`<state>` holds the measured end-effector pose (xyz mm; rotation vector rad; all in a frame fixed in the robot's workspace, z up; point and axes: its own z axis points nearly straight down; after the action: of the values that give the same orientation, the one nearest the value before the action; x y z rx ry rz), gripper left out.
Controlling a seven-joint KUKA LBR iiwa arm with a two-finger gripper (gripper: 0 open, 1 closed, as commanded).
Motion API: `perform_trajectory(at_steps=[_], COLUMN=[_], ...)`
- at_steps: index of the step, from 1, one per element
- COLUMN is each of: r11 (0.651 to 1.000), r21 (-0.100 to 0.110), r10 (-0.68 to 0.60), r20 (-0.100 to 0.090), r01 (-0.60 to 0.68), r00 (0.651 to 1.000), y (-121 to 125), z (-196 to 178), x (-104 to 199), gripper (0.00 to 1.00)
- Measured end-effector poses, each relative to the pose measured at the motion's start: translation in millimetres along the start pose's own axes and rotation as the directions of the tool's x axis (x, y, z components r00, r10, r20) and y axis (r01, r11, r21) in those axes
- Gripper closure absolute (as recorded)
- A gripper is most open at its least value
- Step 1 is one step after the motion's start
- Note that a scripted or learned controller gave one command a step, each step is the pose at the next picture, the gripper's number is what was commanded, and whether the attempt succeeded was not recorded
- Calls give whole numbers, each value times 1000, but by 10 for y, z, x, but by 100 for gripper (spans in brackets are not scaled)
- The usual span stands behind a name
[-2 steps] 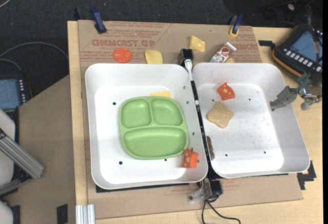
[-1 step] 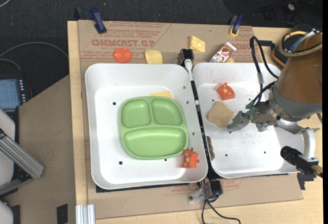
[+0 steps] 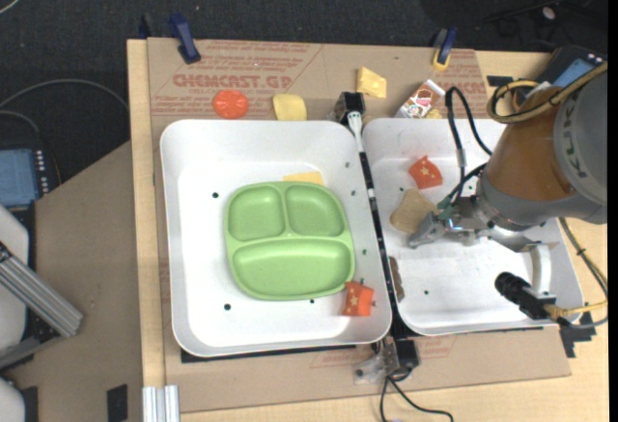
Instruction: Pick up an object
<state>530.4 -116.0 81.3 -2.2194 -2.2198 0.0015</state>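
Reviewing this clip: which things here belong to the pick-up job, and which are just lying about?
Likely part of the job: gripper, low in the right bin; tan piece beside it; red piece nearby.
Lying about: green plate in the left bin; orange disc, yellow block and printed packet beyond the bins.

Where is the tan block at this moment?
Camera view: the tan block lies in the right bin, near its left wall, just below the red piece and right beside the gripper.
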Motion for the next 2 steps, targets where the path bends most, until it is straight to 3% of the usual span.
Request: perform_trajectory(at_steps=[1,2], r11=[1000,1000], r21=[-13,-4], r10=[-1,-5], r20=[5,1], r01=[1,5], r00=[1000,1000], y=[516,875], z=[-706,-4], x=[-297,198], gripper=[0,0])
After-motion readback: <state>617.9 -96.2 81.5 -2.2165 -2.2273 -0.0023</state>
